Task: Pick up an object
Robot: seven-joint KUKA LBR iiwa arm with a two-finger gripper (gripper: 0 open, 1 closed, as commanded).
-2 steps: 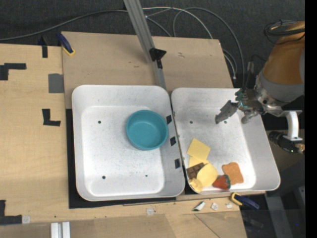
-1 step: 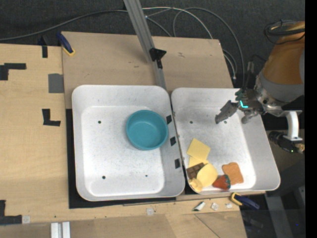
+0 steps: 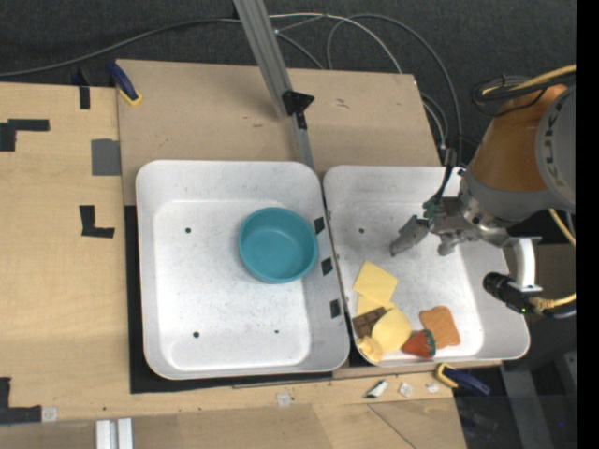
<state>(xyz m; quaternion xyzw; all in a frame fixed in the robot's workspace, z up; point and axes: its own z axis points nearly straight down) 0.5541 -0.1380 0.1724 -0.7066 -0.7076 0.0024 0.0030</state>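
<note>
A teal bowl point(image 3: 276, 244) sits in the left bin point(image 3: 168, 251), toward its right side. In the right bin point(image 3: 374, 195) lie a pale yellow square point(image 3: 375, 282), a second yellow piece point(image 3: 392, 329), a small brown block point(image 3: 366, 323), an orange piece point(image 3: 440, 324) and a red and green item point(image 3: 420, 345), all clustered at the near end. My gripper point(image 3: 426, 242) hangs over the middle of the right bin, just beyond the yellow square. It is open, with nothing between its fingers point(image 3: 404, 238).
The arm's orange band point(image 3: 515, 152) and wrist overhang the right bin's right rim. A grey pole point(image 3: 267, 54) slants in from the top, ending between the bins. Cables run across the back. Small scraps point(image 3: 391, 388) lie in front of the right bin.
</note>
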